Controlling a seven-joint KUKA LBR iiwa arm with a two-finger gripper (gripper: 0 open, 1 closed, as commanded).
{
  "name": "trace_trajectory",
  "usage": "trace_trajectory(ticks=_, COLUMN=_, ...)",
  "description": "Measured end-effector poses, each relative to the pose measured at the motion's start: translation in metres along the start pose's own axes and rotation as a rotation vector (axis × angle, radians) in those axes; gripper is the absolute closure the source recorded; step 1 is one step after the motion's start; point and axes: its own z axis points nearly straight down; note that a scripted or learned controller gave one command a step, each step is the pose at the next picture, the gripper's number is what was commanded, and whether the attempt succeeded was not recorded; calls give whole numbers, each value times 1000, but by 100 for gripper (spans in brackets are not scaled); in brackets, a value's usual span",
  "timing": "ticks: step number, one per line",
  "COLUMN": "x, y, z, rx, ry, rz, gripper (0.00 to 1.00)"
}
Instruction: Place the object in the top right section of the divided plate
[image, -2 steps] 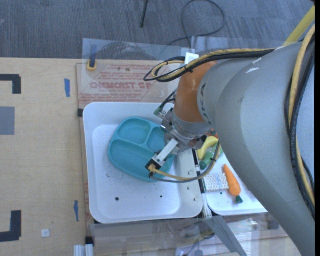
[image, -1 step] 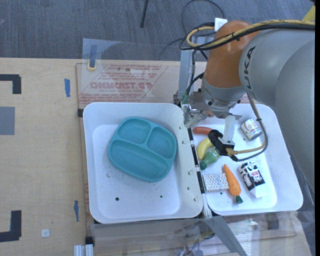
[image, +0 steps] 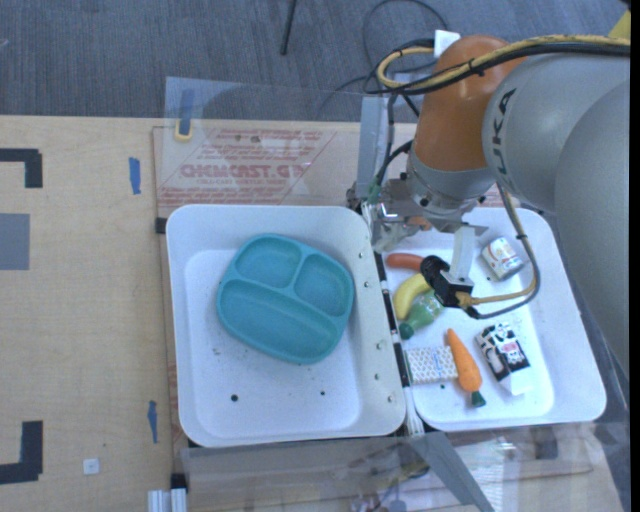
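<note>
The teal divided plate lies in the left bin, turned at a slant, with nothing in its three sections. My gripper hangs over the upper left corner of the right bin, close to the wall between the bins. Just below it lie a red sausage, a yellow banana and a green piece. The view shows nothing held in the gripper.
The right bin also holds an orange carrot, a speckled square pad, a black-and-white carton and a small can. The grey arm covers the upper right of that bin.
</note>
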Motion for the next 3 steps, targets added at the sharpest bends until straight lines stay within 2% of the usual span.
trace_trajectory(ticks=1, x=-2, y=1, z=-7, rx=1, ry=0, rz=4, gripper=100)
trace_trajectory(ticks=2, x=58, y=8, z=91, rx=0, ry=0, rz=82, gripper=100)
trace_trajectory(ticks=3, x=105, y=-79, z=98, rx=-48, ry=-8, rz=240, gripper=100)
